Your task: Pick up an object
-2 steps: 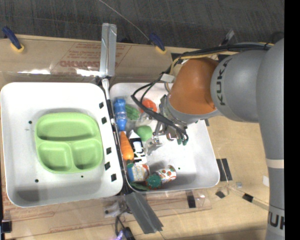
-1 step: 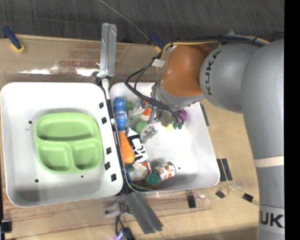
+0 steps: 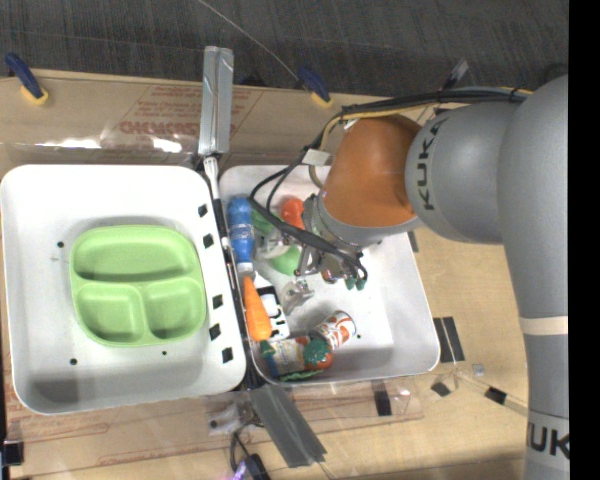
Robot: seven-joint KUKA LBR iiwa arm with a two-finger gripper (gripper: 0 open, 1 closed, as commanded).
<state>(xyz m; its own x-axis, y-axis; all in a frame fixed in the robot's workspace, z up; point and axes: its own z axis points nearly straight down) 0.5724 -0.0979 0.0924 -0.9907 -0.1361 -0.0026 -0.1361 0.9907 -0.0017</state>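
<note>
**Arm low over the crowded right bin, nothing visibly gripped**

Nearest the camera, along the near wall of the right bin (image 3: 420, 353), a dark bottle with a colourful label (image 3: 298, 356) lies on its side, and just right of it sits a small red and white can (image 3: 338, 330), tilted. Up the bin's left wall an orange carrot-shaped toy (image 3: 256, 309) lies lengthwise, its near end close to the bottle. Farther along the same wall is a blue bottle (image 3: 241, 230), also lying lengthwise. Between them and the arm lies a pale green and white object (image 3: 278, 258), partly covered.

The gripper (image 3: 302, 293) hangs low over the middle of this bin, below the orange band (image 3: 372, 173) of the grey arm (image 3: 485, 173); whether its jaws are wide or narrow cannot be told, as cables and the wrist crowd them. A red-orange item (image 3: 292, 210) peeks out at the wrist's left edge.

In the left bin (image 3: 30, 268) rests a green divided tray (image 3: 138, 284).
</note>
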